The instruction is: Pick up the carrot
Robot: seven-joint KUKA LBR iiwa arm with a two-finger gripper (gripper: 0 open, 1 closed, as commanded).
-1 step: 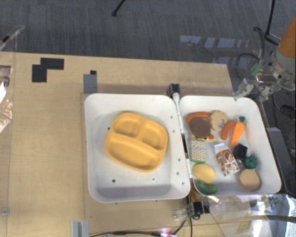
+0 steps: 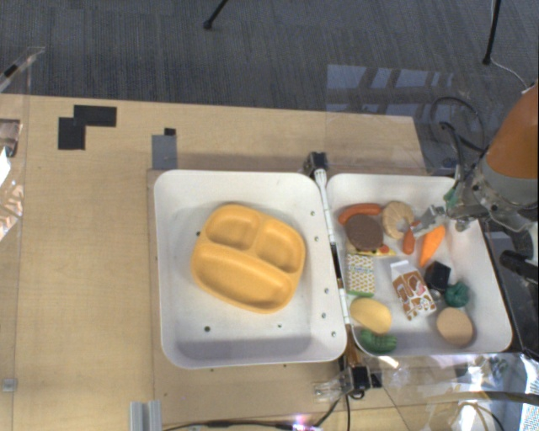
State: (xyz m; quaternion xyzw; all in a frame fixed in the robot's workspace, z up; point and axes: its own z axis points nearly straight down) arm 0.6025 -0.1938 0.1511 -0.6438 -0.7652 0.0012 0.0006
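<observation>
Camera view: the carrot (image 2: 430, 245) lies tilted in the right bin (image 2: 497, 290), near its far right side, just beside a smaller orange piece (image 2: 409, 242) and just above a black block (image 2: 437, 274). The gripper (image 2: 450, 215) hovers just above the carrot's upper end; whether its claw is spread or pressed together, I cannot tell. Well left of the carrot, a yellow divided plate (image 2: 248, 257) sits in the left bin (image 2: 177, 252).

a robotics lab, by the look of it: a plywood bench (image 2: 84, 252) with black tape marks (image 2: 84, 125) at ten o'clock, grey carpet (image 2: 253, 42), loose cables (image 2: 455, 118) at two o'clock, tripod legs (image 2: 217, 13) at twelve.
</observation>
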